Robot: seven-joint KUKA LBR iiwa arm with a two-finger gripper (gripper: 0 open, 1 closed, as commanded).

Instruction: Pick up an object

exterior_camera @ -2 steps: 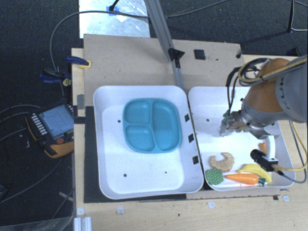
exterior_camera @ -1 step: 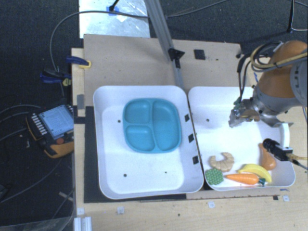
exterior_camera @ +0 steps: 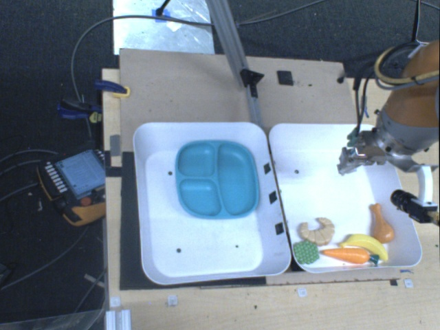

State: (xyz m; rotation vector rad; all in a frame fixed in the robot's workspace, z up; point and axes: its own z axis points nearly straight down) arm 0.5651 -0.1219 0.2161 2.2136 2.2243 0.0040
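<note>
Camera view: my gripper [exterior_camera: 352, 158] hangs over bare bin floor, finger state unclear; croissant [exterior_camera: 316, 230] lies below-left, nearest.

1. A blue divided plate [exterior_camera: 218, 179] lies in the left white bin [exterior_camera: 155, 253].
2. The brown counter [exterior_camera: 179, 88] carries both bins.
3. A handheld pendant with a screen [exterior_camera: 74, 184] rests on the dark floor [exterior_camera: 41, 33], left of the counter.
4. Blue clamps [exterior_camera: 93, 105] sit at the counter's left edge.
</note>
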